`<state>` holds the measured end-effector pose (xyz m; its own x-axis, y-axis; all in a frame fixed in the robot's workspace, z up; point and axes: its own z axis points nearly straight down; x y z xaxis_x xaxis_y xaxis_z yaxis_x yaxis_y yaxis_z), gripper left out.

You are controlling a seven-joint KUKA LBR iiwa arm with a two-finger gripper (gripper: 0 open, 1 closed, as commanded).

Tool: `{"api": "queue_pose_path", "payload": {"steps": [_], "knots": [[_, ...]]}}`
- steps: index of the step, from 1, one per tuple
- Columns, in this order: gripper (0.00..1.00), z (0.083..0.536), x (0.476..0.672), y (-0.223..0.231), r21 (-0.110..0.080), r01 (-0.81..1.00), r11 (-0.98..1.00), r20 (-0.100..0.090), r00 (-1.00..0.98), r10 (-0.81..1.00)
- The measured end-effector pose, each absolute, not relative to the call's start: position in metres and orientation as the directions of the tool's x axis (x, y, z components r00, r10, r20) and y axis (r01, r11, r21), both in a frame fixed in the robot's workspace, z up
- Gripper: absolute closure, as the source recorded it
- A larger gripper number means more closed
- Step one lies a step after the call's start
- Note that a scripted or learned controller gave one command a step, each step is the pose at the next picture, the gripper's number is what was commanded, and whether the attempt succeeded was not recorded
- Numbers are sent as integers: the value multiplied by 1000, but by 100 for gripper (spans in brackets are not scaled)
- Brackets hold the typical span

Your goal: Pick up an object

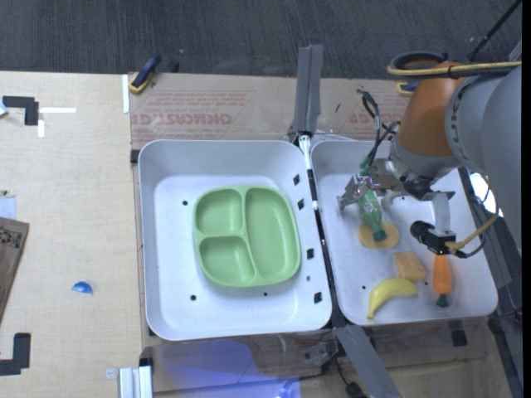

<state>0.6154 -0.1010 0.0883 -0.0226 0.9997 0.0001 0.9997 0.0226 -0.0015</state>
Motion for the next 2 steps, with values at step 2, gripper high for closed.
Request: {"api": "queue_pose_path", "payload": {"steps": [2], "knots": [[100,187,628,-59,-4,996,-87,-2,87,996]]}}
